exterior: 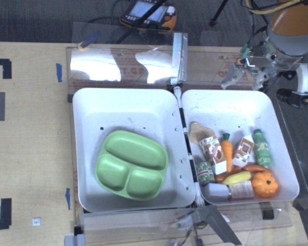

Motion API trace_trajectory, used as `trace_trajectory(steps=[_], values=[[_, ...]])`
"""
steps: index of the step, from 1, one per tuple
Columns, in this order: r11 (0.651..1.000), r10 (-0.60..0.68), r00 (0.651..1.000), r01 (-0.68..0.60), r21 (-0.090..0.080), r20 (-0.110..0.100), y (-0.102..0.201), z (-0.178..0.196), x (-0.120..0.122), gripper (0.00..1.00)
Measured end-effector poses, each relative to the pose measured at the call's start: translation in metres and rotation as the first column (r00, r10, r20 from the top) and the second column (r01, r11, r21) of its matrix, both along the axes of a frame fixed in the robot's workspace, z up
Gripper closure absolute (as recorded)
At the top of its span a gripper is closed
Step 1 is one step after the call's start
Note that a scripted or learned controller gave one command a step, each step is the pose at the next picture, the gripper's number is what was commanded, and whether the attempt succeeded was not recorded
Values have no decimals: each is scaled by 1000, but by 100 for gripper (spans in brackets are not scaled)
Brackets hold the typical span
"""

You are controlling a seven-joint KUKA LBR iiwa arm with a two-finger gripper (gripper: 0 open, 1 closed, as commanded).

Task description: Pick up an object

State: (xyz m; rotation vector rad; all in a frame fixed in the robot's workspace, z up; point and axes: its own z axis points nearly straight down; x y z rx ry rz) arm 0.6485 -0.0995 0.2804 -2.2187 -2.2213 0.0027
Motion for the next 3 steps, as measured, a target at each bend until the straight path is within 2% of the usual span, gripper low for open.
trace_trajectory(steps=[1,2,3], values=[[999,42,999,-42,0,2,-14,-135,-30,0],[1000,-5,1000,5,-1,7,-69,-195,-94,0],[999,47,998,-47,-8,34,-61,-190,-133,0]])
